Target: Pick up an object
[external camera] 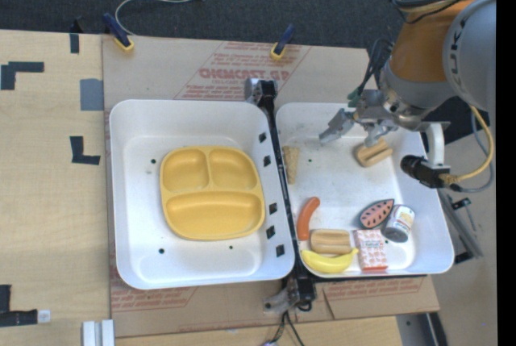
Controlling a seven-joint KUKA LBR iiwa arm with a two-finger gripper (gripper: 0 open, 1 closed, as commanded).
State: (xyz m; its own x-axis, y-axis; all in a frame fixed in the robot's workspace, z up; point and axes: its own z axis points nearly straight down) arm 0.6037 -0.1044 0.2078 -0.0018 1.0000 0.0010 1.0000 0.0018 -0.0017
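My gripper (355, 132) hangs over the back of the right bin (339, 175) with its fingers spread open and nothing between them. A tan block (373, 152) lies just below its right finger (379, 131). Along the bin's front lie an orange sausage (307, 217), a bread roll (330, 240), a banana (329, 260), a red and white packet (371, 249), a watermelon slice (376, 214) and a small can (400, 223). A pale wedge (290, 162) rests by the bin's left wall.
The left bin (137, 175) holds a yellow divided plate (213, 193). A black divider (272, 167) runs between the bins. The grey and orange arm (439, 46) fills the upper right, with cables (476, 167) hanging beside the right bin.
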